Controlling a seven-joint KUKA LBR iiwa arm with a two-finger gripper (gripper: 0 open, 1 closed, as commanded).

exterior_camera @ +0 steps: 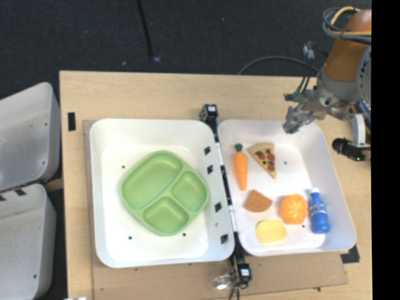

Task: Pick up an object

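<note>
Gripper point(294, 125) poised over the upper right rim of the right bin point(334, 161); open or closed, cannot tell. Nothing seen in its grasp. Just below and left of it, pizza slice point(264, 157), tip aimed down-right. Farther left, carrot point(240, 169), long axis up-down, green top uppermost. Well below: brown wedge point(257, 201), orange point(293, 209), yellow lemon point(270, 231), blue bottle point(318, 212) lying lengthwise, cap uppermost. Far left, green divided plate point(164, 192) in the left bin point(100, 167).

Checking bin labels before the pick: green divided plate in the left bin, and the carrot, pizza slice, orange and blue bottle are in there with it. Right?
Not quite. The green divided plate is in the left bin, but the carrot, pizza slice, orange and blue bottle lie in the right bin, as the camera view shows.
</note>
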